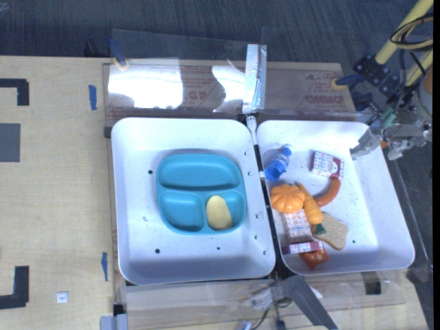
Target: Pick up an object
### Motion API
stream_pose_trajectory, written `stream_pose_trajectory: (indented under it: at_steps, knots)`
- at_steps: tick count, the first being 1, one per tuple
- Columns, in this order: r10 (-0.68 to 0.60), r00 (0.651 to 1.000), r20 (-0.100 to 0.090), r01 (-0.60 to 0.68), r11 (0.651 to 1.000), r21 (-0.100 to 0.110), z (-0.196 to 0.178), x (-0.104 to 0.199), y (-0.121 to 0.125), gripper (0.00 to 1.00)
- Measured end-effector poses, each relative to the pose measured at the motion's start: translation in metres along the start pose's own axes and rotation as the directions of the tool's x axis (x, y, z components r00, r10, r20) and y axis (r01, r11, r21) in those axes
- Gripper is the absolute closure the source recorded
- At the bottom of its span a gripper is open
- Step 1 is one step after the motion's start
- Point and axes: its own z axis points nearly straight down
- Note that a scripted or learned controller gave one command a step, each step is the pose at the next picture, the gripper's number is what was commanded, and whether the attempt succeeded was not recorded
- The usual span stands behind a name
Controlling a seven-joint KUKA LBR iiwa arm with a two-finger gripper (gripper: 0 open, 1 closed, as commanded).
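A pale wooden bench holds two white bins side by side; the left bin (pixel 137 253) carries a blue tray (pixel 185 177) with a yellow lump (pixel 219 212). The claw (pixel 375 141) hovers over the right bin (pixel 385 218), at its upper right edge, holding nothing; how far it is open I cannot tell. Nothing is picked yet. The toys, among them a small orange pumpkin (pixel 287 197), lie well to its lower left.
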Motion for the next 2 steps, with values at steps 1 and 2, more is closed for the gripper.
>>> stream_pose_trajectory:
  at_steps: [1,2]
  knots:
    - [-0.050,0.999,-0.003,0.050,0.999,0.009,0.120,0.034,0.009,0.00]
    - [-0.058,0.998,0.002,0.058,0.998,-0.005,0.153,0.034,0.006,0.00]
